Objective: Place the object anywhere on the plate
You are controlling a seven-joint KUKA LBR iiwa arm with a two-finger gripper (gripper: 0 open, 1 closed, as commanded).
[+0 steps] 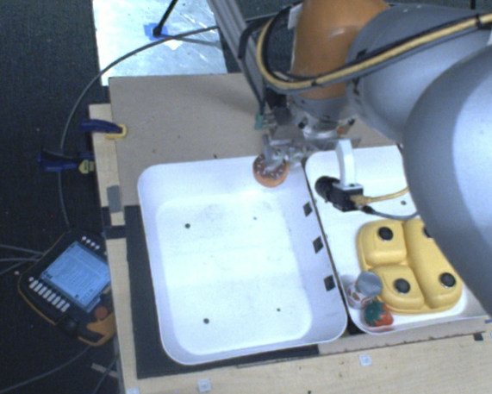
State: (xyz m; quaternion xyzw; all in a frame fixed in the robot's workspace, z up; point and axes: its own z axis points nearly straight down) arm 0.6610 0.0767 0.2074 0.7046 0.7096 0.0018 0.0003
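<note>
The gripper (278, 150) hangs over the far rim of the left bin (168, 242), close to the wall it shares with the right bin (381, 166). Whether it is spread or pressed together cannot be made out from this angle. Directly beneath it, at about six o'clock from the tip, sits a small round object (269, 173), brownish-orange with a paler centre, touching or very nearly touching the gripper's lower end; a grip on it cannot be confirmed. The object lies at the one o'clock corner of the left bin.

In the right bin, a yellow plate (408, 263) with dark dots on its raised sections sits at five o'clock from the gripper, well apart from the object. Just beside the plate's left edge lie a small grey piece (366, 285) and a red-and-green piece (377, 312). Both bins rest on the desk (179, 129).
</note>
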